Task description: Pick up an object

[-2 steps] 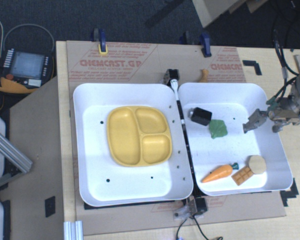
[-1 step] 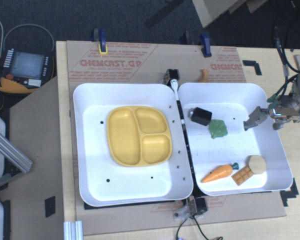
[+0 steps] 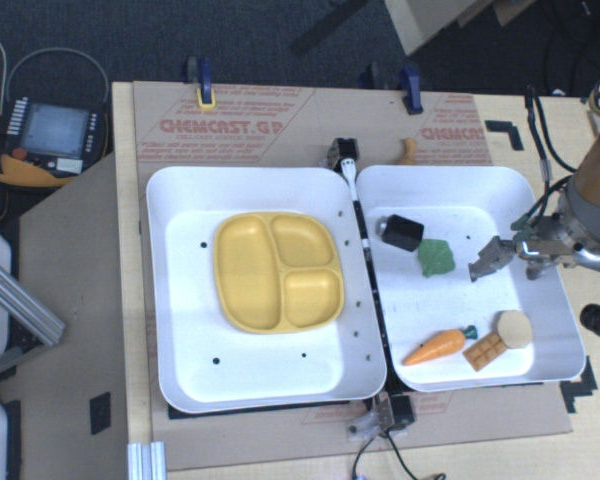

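while the arm is reaching in from the right over the right bin point(image 3: 550, 298), the claw point(image 3: 490, 259) is hanging above the bin's open middle with nothing visible between its fingers; whether those fingers are apart or together cannot be told from this slant. no single target is marked yet, so the candidates are all lying in that bin: a green lump point(image 3: 437, 257) just beside the claw on its left, a black block point(image 3: 402, 232) next to the green lump toward the bin's far corner, a carrot point(image 3: 439, 346) near the front wall, a brown waffle-like piece point(image 3: 483, 351) touching or nearly touching the carrot's leafy end, and a pale round piece point(image 3: 514, 329) sitting against the waffle piece. the left bin point(image 3: 180, 298) is carrying a yellow divided plate point(image 3: 278, 271), well apart from the claw. the likeliest failure, judging from here, is the claw closing on bare bin floor, since it is sitting between the green lump and the front cluster rather than squarely over either. going for the green lump is risky too: it looks soft and irregular, so a fingertip could be nudging it toward the black block instead of straddling it. among the carrot, waffle piece and round piece, the crowding could be causing a finger to land on a neighbour, and the tapered carrot may be squirting out of a pinch.
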`<action>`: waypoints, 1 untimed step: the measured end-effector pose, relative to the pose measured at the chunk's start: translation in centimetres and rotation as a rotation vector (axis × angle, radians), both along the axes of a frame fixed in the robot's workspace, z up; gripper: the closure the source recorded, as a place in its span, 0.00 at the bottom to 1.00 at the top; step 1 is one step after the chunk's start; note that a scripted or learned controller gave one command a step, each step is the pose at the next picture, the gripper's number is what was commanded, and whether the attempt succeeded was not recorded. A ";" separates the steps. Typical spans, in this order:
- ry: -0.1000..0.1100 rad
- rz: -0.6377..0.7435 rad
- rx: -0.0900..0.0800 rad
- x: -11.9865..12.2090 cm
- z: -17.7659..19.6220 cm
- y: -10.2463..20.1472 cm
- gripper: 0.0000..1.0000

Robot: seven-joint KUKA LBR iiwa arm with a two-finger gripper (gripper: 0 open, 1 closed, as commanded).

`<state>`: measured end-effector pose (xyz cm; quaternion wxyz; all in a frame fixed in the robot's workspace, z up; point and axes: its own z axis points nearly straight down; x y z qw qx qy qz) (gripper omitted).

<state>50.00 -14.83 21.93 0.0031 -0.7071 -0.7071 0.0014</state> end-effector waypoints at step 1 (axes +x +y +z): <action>0.001 -0.001 0.000 0.1 -6.0 -0.7 0.00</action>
